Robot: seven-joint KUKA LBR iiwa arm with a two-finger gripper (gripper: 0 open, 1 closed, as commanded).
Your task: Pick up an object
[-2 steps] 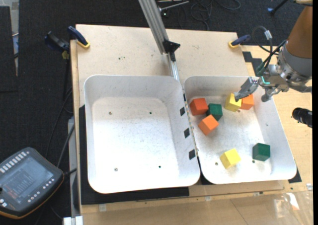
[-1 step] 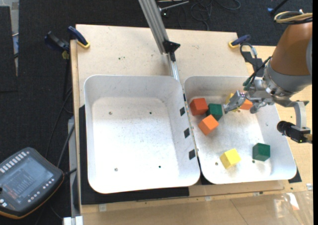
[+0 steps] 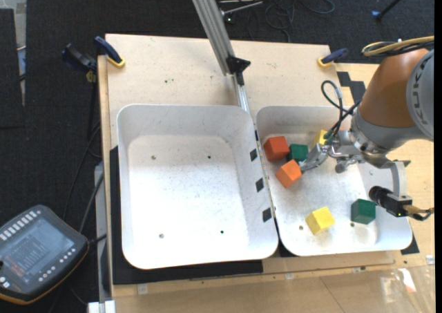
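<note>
Bright, even overhead light. White bins (image 3: 186, 187) near overexposed, fine detail washed out. Soft short shadows under blocks (image 3: 320, 220) and beneath bin rims. Dark floor (image 3: 48, 132) underexposed, cables barely readable. Slight overall softness and compression grain; wooden bench (image 3: 179, 70) evenly lit. Mild sheen on arm's orange band (image 3: 390, 94).

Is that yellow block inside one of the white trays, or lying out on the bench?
Inside. The yellow block lies on the floor of the right bin, near its front edge, apart from the green block beside it.
</note>
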